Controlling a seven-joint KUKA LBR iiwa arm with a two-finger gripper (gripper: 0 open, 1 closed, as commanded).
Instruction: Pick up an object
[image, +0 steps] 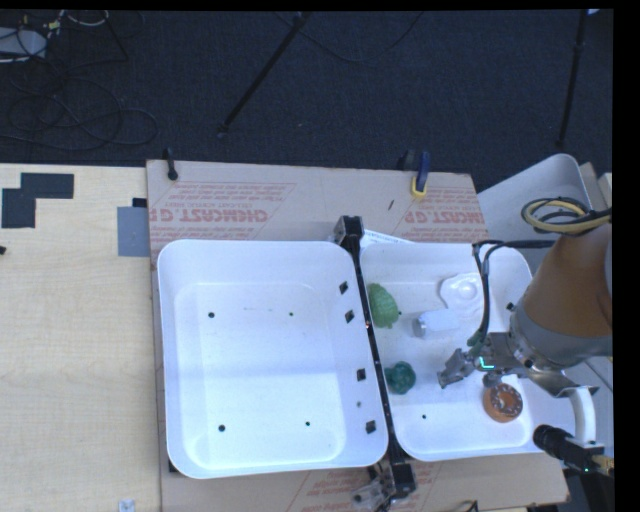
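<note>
Ball (401, 377) in right bin (440, 448), perhaps left of hand (458, 368).

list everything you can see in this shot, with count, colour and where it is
white bins: 2, white, side by side on the bench
light green object: 1, light green, right bin, by the divider
dark green ball: 1, dark teal green, right bin, below the light green object
white round object: 1, white, right bin, far side
small pale object: 1, whitish, right bin, middle
orange-brown round object: 1, orange-brown, right bin, near right corner
cardboard sheet: 1, brown with red print, under the bins
clamp: 1, blue and yellow, far edge of the cardboard
arm: 1, grey with orange band, over the right bin
gripper: 1, dark grey, low in the right bin, right of the dark green ball
</note>
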